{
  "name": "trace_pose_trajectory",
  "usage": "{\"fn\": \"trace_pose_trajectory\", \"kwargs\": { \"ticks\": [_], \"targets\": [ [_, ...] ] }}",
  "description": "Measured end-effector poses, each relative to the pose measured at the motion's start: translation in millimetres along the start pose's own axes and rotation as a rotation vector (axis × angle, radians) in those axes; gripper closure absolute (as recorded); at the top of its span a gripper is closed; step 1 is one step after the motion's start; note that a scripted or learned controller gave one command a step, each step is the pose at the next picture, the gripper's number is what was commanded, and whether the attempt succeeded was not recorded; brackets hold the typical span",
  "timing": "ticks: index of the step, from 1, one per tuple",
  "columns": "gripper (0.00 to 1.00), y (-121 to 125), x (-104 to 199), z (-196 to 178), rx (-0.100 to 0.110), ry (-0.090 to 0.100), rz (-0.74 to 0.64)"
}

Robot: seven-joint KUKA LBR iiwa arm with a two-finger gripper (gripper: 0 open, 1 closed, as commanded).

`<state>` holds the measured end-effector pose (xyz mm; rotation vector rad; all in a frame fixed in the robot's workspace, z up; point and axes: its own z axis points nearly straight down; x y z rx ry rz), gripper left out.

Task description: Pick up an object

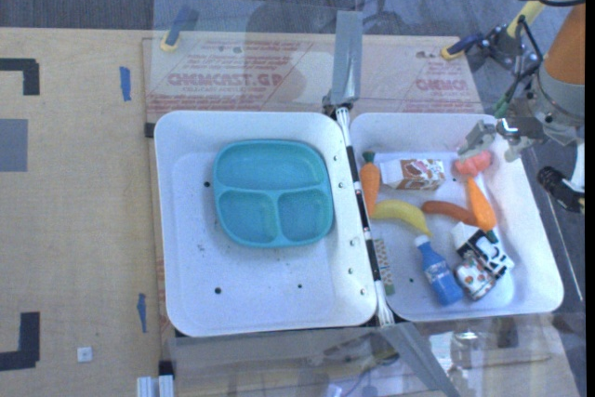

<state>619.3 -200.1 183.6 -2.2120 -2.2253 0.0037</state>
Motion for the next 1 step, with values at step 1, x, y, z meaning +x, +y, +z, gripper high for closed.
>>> {"fn": "trace_pose_trajectory", "kwargs": {
  "ticks": [1],
  "targets": [
    [0.0,-23.4,-14.9,87.0,-0.008,0.007,0.043]
  ]
}}
